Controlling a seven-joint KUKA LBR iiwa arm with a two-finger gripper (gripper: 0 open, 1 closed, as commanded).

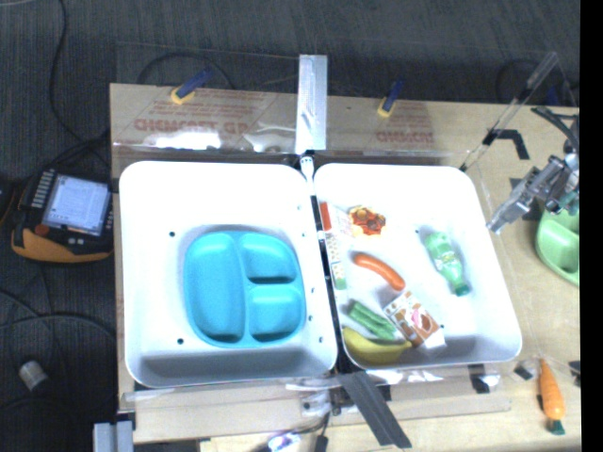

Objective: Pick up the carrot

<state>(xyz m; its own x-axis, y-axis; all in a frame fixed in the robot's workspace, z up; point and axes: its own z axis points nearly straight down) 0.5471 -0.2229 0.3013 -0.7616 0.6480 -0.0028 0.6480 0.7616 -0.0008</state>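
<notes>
My bench [528, 365] carries two white bins side by side, the left bin [151, 252] and the right bin [480, 252], with a carrot [551, 398] lying on its bare wood near the right front corner.

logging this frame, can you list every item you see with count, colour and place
bins: 2, white, side by side on the bench
divided tray: 1, blue, left bin
carrot: 1, orange, middle of right bin
bottle: 1, green, right bin, right part
banana: 1, yellow, right bin, front edge
green vegetable: 1, green, above banana
small carton: 1, white and brown, right of banana
red-orange item: 1, right bin, back
handheld device: 1, orange and black, floor left
gripper: 1, grey, right of the bins
</notes>
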